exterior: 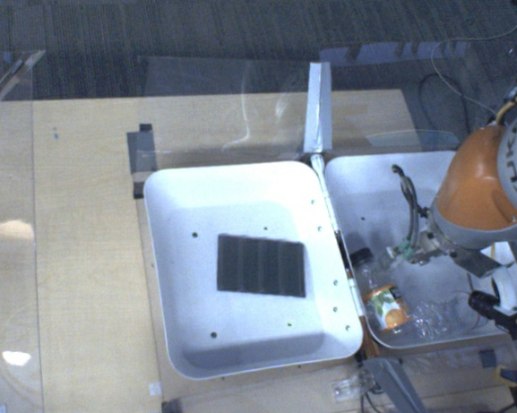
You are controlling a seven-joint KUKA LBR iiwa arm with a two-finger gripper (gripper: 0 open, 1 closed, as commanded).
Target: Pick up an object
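1. In the camera view, the gripper [413, 252] is seen low in the right bin [365, 192]; its grip cannot be told.
2. An orange-and-green object [386, 308] is found at the gripper's 7 o'clock, nearby.
3. A dark ribbed pad [261, 266] is laid in the left bin [177, 199].

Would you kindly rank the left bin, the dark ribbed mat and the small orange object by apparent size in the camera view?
1. left bin, the largest.
2. dark ribbed mat, lying flat inside that bin.
3. small orange object, in the right bin, clearly the smallest.
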